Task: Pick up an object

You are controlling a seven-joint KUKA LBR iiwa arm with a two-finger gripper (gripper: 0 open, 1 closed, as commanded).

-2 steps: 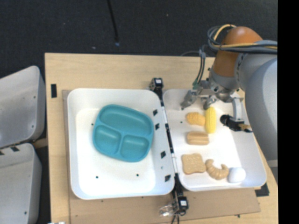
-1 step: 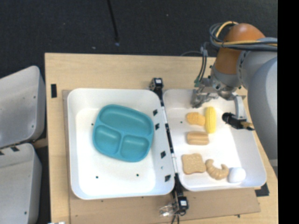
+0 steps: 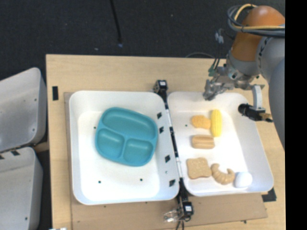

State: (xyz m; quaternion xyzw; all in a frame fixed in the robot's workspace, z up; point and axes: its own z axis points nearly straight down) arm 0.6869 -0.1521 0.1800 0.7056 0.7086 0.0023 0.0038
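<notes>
**Bench stock, two bins, arm above the far rim**

We record a wooden bench (image 3: 57,75) bearing two shallow white bins side by side, joined by black clips along their shared edge.

Left bin (image 3: 81,181): we count one item, a teal divided plate (image 3: 126,136) with three compartments, lying flat near the middle of the bin.

Right bin (image 3: 259,147): we count six items, all toy foods.
- A yellow corn cob (image 3: 216,122), lying lengthwise toward the far half of the bin.
- A small tan roundish piece (image 3: 201,122), just beside the corn on its left; we cannot name it more closely.
- A tan bread roll (image 3: 203,142), below those two.
- A slice of toast (image 3: 197,167), near the bin's front left.
- A croissant (image 3: 223,174), just right of the toast and touching or nearly touching it.
- A white egg (image 3: 242,179), at the croissant's right end, near the front right corner.

Arm: we note the grey arm with its orange band (image 3: 254,30) entering from the right. The gripper (image 3: 211,91) hangs at the far rim of the right bin, above the food pieces and apart from all of them. Whether its fingers are spread or pressed together we cannot tell. Nothing shows between them.
</notes>
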